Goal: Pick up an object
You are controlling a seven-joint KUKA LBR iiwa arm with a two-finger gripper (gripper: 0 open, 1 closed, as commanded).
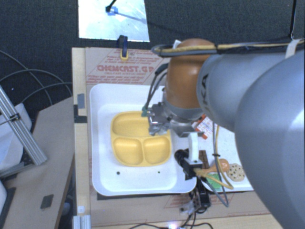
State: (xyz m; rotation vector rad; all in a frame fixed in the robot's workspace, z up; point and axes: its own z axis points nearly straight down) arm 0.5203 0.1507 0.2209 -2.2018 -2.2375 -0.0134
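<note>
A yellow divided plate (136,140) with three compartments lies in the left white bin (102,175). My gripper (155,123) hangs over the plate's right edge, low and close to it. The wrist and arm body cover the fingers. In the right bin, partly hidden under the arm, lie a red-and-white packet (205,126), a round cookie-like piece (235,172) and an orange spoon-like item (220,166).
The grey arm with its orange band (188,75) covers most of the right bin. A cardboard sheet (121,68) lies behind the bins, with a blue-and-yellow clamp (123,47) at its top edge. A metal frame (19,128) stands at far left.
</note>
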